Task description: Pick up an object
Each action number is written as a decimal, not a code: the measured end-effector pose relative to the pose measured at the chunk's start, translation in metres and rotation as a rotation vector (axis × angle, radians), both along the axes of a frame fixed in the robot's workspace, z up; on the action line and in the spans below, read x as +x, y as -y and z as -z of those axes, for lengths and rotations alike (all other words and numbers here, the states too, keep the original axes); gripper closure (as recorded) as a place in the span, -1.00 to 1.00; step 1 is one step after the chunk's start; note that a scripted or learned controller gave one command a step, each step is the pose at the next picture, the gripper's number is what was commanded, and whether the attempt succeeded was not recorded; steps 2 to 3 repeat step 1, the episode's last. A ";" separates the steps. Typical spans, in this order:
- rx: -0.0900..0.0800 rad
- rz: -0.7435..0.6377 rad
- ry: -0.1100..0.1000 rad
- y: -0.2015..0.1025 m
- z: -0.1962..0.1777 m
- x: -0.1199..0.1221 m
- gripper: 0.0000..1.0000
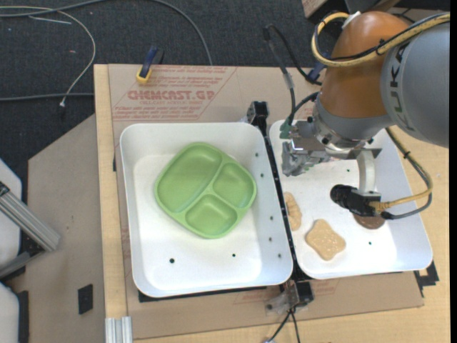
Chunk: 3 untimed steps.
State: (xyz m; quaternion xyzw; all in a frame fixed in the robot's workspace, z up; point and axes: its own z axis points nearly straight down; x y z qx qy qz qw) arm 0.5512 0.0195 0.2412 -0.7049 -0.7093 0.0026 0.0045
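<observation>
My gripper [295, 161] hangs low over the far left part of the right bin [400, 252], close to the wall between the two bins. Just in front of it, against that wall, lies a tan biscuit-like piece [292, 212]. A tan toast-shaped piece [325, 239] rests flat nearer the front of the same bin. A brown round piece [370, 221] lies to the right, partly hidden by the robot's own parts. A green divided plate [206, 189] sits in the middle of the left bin [143, 263]. I see nothing held by the gripper.
The grey arm with its orange band [368, 45] covers the far half of the right bin. A blue and yellow clip [149, 63] lies on the cardboard behind the left bin. Cables trail over the dark floor beyond.
</observation>
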 end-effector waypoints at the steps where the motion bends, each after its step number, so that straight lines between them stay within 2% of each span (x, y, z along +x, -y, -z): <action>1: 0.000 0.000 0.001 -0.049 -0.003 -0.017 1.00; 3: 0.000 0.000 0.001 -0.049 -0.003 -0.017 1.00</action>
